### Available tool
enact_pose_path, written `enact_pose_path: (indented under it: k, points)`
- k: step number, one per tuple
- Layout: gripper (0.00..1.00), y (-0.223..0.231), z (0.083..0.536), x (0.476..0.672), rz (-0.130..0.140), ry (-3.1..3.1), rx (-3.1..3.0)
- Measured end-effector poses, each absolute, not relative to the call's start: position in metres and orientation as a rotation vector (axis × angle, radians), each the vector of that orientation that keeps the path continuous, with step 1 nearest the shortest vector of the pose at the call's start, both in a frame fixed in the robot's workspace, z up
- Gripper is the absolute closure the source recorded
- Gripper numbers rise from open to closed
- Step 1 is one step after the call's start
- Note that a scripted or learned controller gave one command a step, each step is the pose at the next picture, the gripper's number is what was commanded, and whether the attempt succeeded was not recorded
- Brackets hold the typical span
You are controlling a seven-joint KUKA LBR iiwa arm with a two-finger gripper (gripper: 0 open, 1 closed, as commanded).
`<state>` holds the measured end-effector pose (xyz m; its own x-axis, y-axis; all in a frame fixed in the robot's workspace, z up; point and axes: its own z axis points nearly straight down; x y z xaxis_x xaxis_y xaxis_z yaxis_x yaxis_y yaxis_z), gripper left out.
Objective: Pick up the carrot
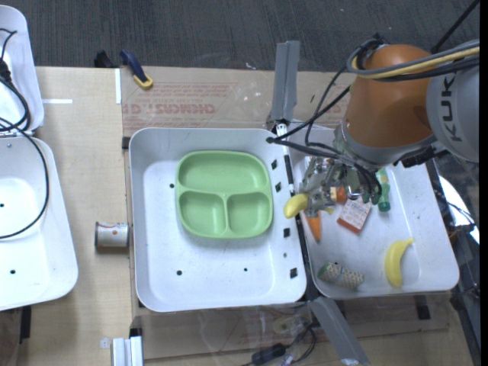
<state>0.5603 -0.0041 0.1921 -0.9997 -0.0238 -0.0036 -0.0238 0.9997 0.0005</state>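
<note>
Camera view has the arm leaning over the right bin (427, 277), its hand (329, 183) low among the clutter at the bin's left wall. The carrot (313, 225) lies just below it on the bin floor, orange, pointing down, beside a small yellow piece (295, 204). I cannot tell whether the hand is open or closed; cables and wrist cover it. To my eye this is the reach-and-grasp step, not a lift. Next it needs to settle squarely over the carrot, clear of the red-and-white packet (354, 215), then close
</note>
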Motion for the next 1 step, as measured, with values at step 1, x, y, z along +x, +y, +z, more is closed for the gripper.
enact_pose_path:
  k: [1]
  points:
    - [1.0,0.008,0.2178,0.4878,0.0,3.139,0.125]
